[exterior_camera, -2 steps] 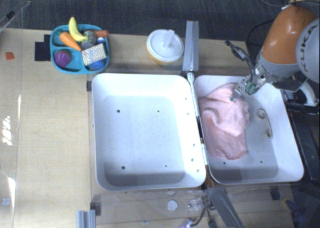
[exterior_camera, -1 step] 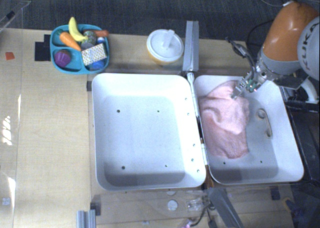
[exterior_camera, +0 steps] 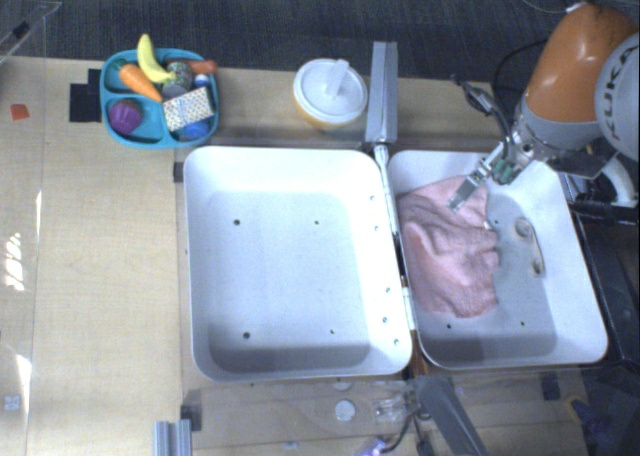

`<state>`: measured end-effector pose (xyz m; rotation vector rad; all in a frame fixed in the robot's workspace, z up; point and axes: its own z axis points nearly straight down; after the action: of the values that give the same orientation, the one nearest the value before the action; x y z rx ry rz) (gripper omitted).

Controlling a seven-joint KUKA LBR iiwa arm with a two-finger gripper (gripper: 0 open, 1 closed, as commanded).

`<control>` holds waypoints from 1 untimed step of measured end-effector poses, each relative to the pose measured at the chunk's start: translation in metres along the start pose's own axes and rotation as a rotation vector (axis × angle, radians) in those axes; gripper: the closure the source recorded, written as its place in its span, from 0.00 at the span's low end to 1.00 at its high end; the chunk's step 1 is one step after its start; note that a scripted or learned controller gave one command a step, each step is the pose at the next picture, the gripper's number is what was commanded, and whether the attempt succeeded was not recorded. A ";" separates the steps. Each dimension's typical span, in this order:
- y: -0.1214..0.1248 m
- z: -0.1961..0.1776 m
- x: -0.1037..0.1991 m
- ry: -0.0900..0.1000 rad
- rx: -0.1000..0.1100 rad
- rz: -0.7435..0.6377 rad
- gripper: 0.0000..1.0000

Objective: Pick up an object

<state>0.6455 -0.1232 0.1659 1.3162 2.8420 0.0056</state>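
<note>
A crumpled pink cloth (exterior_camera: 450, 256) lies in the left half of the right bin (exterior_camera: 575, 329). A small grey curved object (exterior_camera: 531, 244) rests on the bin floor just right of the cloth. My gripper (exterior_camera: 468, 190) reaches down from the upper right, and its tip hangs at the cloth's upper right edge, at or just above the fabric. I see nothing lifted off the bin floor.
The left bin (exterior_camera: 290, 254) sits beside the right one, with a metal divider post (exterior_camera: 380, 94) behind their shared edge. Behind the bins stand a white-lidded yellow bowl (exterior_camera: 330, 92) and a blue tray (exterior_camera: 113, 129) of toy food. The arm's orange band (exterior_camera: 575, 54) looms at the upper right.
</note>
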 end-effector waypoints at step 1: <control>-0.042 0.068 -0.015 0.001 0.001 -0.006 0.00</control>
<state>0.6242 -0.1616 0.0979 1.3080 2.8465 0.0051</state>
